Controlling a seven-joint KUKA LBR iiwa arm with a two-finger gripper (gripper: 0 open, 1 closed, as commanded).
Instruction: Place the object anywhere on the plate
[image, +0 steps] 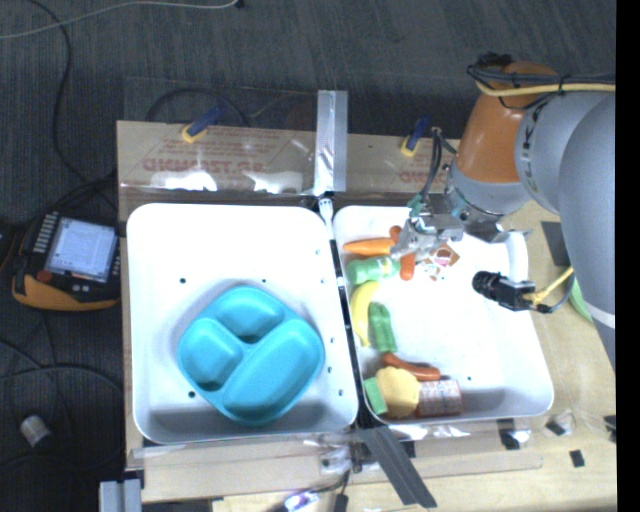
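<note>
While the arm reaches in from the right, the single overhead view records the following. Item: tabletop, dark, bearing two shallow white bins side by side. Item: left bin, holding a blue plate with three compartments, nothing on it. Item: right bin, holding a row of toy foods along its left wall: a carrot at the top, a green piece below it, a banana, a second green piece, then a red sausage shape, a yellow piece and a small can near the bottom corner. Item: tool, low over the upper part of the right bin, just right of the carrot and first green piece; whether it is open, or has hold of anything, cannot be told from this angle. Status, as judged: no object has reached the plate; all candidates lie in the right bin. Outstanding: a secure grasp, a lift over the divider, and release on the plate.
</note>
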